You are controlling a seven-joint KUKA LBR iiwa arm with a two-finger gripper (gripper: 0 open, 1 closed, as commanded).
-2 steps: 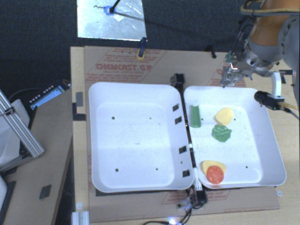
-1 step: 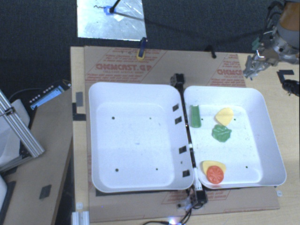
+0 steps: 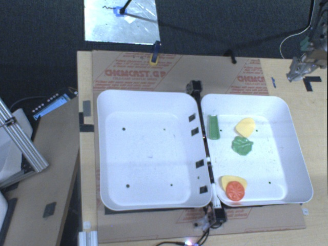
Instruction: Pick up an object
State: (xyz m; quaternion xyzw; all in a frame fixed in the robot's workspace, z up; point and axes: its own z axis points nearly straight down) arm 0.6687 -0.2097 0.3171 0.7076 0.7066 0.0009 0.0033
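The right bin (image 3: 287, 152) holds several small items. A green bar (image 3: 213, 127) lies along its left wall. A yellow piece (image 3: 246, 126) sits near the middle, with a green leafy lump (image 3: 242, 145) just below it. A red disc (image 3: 235, 190) rests against a yellow piece (image 3: 231, 180) at the bin's front left corner. My gripper (image 3: 296, 73) hangs at the upper right, outside the bin and beyond its far right corner, well apart from all the items. Nothing shows in it.
The left bin (image 3: 110, 137) sits beside the right one, joined by a black clipped seam (image 3: 205, 152). Both rest on a cardboard sheet (image 3: 133, 70). A silver plate (image 3: 120, 12) lies at the back and a metal rail (image 3: 20, 142) stands at the left.
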